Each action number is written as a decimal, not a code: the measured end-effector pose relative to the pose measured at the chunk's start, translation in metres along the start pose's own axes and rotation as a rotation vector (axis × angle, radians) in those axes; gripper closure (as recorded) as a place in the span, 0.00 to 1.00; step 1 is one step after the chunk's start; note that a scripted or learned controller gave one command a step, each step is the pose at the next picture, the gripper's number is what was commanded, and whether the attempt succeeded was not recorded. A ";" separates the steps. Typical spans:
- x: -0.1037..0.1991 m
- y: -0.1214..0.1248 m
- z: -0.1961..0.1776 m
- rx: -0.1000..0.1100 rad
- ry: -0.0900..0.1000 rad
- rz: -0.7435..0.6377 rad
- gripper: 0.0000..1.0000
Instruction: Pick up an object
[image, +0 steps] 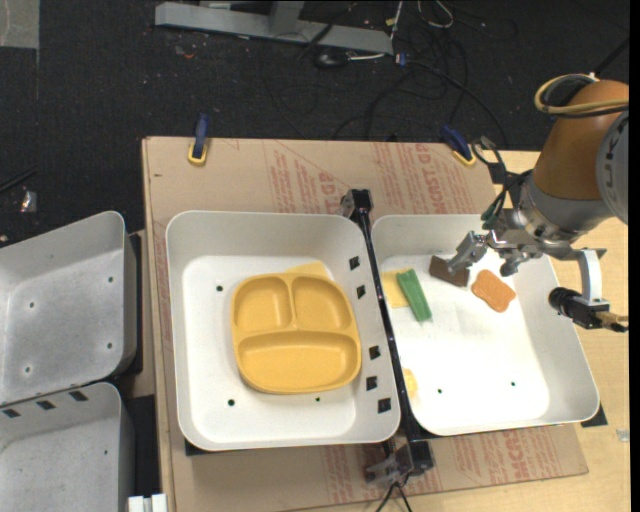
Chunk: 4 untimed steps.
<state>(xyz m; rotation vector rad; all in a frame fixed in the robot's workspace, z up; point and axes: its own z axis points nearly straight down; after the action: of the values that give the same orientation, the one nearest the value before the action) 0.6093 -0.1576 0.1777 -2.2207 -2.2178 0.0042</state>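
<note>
My gripper (488, 258) hangs over the upper part of the right bin (520, 400), and it is open, with nothing between its fingers. An orange, sponge-like piece (493, 291) lies just below the fingertips. A dark brown block (449, 270) sits beside the left finger (464, 250). Further left, a green bar (414, 295) rests partly on a pale yellow piece (393, 287) close to the bin's left wall. The grey arm with its orange band (585, 140) reaches in from the upper right.
The left bin (200, 400) holds a yellow divided plate (296, 333). A small yellow scrap (409, 381) lies at the right bin's left wall. A black divider (375, 310) with clips runs between the bins. Cables and a black fitting (585, 305) hang at the right bin's edge.
</note>
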 end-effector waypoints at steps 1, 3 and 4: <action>-0.003 -0.002 0.044 -0.001 0.000 0.000 0.00; -0.002 -0.002 0.075 -0.006 -0.001 0.000 1.00; -0.012 0.003 0.025 -0.010 -0.002 0.000 1.00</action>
<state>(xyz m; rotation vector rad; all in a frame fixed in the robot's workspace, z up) 0.6121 -0.1693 0.1531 -2.2267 -2.2240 -0.0041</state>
